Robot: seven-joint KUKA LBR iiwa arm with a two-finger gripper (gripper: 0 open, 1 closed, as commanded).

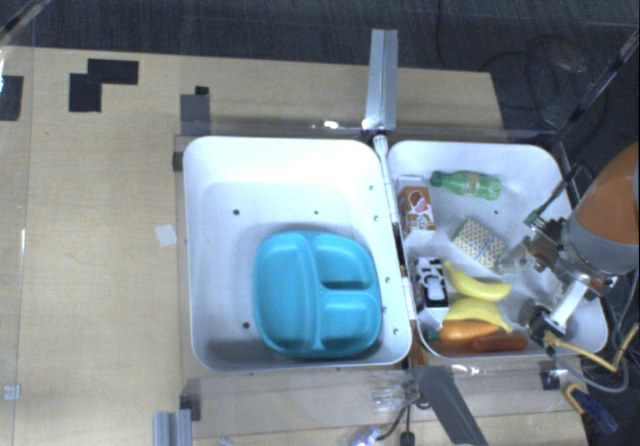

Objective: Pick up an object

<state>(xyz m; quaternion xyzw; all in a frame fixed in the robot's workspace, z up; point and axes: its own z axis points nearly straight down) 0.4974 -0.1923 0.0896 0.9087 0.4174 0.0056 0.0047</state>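
Two bananas (478, 286): landmark, near right bin (520, 156) front rim.
Gripper (530, 252): just right of bananas; grip state cannot be told.
Open room: bare floor right of bananas.
Blue tray (318, 292): left of bananas, across the dividing rim.

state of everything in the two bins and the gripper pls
blue divided tray: right way up, flat in the left bin
green bottle: capped, lying on its side at the back of the right bin
brown packet: lying flat by the dividing wall
two bananas: unpeeled, lying side by side
orange stick: lying along the front wall
gripper: low over the right bin's right side
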